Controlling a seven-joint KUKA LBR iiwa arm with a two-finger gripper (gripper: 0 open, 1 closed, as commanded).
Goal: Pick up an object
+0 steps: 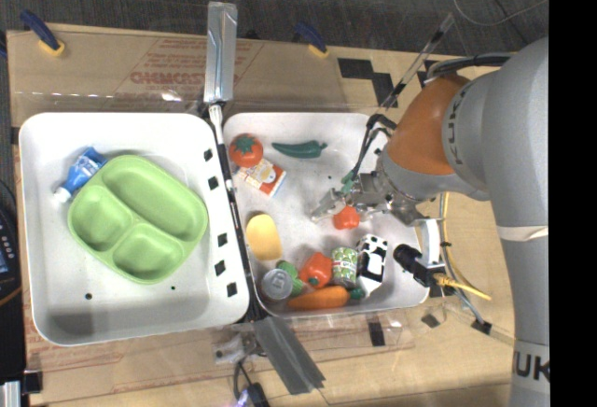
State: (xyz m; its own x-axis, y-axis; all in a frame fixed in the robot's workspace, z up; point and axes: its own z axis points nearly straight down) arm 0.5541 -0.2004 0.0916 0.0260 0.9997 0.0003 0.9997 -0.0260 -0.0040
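My gripper hangs low over the middle of the right bin, at the end of the grey arm with its orange band. A small red object lies right at the gripper's tip, touching or just under it. Around it in the same bin are a tomato, a dark green chili, an orange and white carton and a yellow fruit. A carrot, a red pepper, a green can, a grey can and a black and white item crowd the near edge.
The left bin holds a green divided plate and a blue bottle at its far left. A black-marked divider wall separates the bins. Cables trail at the right bin's near right corner.
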